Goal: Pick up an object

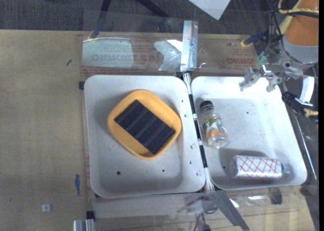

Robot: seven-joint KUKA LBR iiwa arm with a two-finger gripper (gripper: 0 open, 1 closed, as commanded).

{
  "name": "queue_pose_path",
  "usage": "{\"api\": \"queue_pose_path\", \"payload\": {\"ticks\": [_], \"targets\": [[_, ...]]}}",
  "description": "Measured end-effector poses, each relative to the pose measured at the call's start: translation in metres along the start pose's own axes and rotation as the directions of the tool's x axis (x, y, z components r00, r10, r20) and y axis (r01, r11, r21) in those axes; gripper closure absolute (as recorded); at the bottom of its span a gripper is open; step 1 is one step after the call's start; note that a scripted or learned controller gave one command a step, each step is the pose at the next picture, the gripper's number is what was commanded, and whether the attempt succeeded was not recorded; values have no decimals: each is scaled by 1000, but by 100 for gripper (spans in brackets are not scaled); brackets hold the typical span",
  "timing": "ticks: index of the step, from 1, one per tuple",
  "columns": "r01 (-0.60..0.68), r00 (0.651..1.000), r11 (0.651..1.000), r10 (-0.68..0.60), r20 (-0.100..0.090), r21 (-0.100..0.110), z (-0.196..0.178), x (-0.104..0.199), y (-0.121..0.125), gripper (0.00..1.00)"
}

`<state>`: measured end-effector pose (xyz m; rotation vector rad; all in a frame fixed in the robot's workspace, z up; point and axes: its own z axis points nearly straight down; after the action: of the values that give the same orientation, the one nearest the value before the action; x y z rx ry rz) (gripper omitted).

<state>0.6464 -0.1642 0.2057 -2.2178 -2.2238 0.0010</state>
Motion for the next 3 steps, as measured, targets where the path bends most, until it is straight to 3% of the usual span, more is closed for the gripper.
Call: {"api": "queue_pose_path", "payload": {"ticks": [1,2,3], "targets": [[-6,1000,1000,6,0,0,73,48,9,0],[49,999,999,-49,8,-10,117,61,-19,0],[118,993,993,-118,2,-8,117,60,-90,0]]}}
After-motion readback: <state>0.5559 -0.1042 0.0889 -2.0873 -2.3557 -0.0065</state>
